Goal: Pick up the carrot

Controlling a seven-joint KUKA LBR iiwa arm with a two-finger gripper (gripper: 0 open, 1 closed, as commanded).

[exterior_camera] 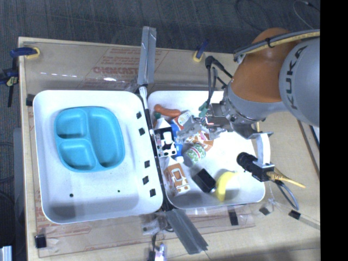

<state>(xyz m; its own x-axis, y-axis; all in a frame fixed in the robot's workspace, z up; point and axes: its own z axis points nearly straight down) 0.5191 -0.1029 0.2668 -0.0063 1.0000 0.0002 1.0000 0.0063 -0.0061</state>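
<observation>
Dark carpet | bench (81,69) (two bins) | carrot (166,112) right bin (247,196) | claw (202,123) state unclear

The end effector (191,128) hangs over the right bin (247,196), near the carrot (166,112).

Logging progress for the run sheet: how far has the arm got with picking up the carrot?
Done: nothing yet. The carrot lies at the far edge of the right bin, apart from the gripper.
In hand: the gripper sits low over the clutter mid-bin, to the right of the carrot; nothing can be seen in it.
Left: move to the carrot, grip it and lift.
</observation>
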